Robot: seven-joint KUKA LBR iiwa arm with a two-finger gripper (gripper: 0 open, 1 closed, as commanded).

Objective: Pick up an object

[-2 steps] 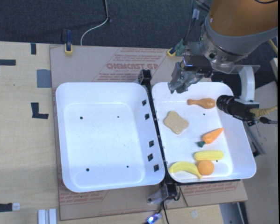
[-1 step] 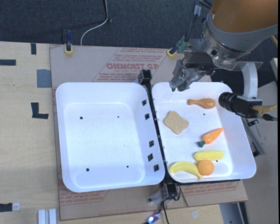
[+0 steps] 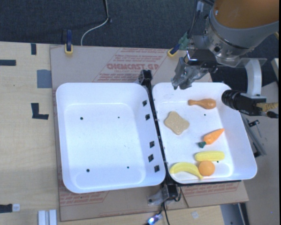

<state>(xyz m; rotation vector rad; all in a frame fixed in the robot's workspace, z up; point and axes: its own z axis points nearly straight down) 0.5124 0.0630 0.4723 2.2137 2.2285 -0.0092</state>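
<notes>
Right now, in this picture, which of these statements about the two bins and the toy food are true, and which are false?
1. The drumstick lies in the right bin. True.
2. The banana lies in the left bin. False: it lies in the right bin, beside the orange.
3. The gripper is near the right bin's far edge. True.
4. The carrot is between the gripper's fingers. False: it lies on the bin floor, apart from the gripper.
5. The bread touches the corn. False: they lie apart.
</notes>
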